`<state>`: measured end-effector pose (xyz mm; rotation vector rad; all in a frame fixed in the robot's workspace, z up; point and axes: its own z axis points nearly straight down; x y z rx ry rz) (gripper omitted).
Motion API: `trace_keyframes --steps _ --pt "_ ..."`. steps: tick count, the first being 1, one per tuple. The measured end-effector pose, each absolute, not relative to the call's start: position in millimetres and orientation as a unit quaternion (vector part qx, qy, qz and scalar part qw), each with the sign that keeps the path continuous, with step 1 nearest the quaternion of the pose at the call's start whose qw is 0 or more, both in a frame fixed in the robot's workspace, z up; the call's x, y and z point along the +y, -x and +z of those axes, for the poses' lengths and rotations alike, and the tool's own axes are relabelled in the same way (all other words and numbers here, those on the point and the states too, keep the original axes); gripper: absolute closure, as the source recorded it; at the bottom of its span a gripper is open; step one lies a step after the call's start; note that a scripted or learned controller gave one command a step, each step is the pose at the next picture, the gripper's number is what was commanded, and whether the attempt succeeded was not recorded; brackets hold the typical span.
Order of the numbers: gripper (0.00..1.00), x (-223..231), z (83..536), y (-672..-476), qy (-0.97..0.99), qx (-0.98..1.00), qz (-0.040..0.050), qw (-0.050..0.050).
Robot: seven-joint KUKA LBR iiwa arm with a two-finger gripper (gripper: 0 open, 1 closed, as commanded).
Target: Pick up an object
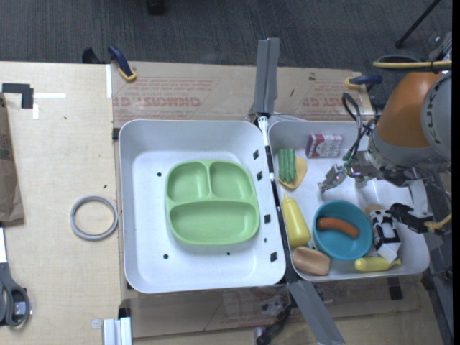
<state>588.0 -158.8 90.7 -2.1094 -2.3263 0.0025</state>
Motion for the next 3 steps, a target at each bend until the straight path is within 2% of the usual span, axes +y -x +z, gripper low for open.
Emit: trace_keyframes --steps 1,2,3 --pt "0.00 -153.9 91.9 -532.4 0.670 -0.742 0.0000 0.000" --pt "0.00 -112.8 101.1 -497.6 0.711 -0.703 -0.0132 -0.016" --pt "0.00 -120.0 103.0 -494.8 0.697 -0.716 -0.0161 -0.019"
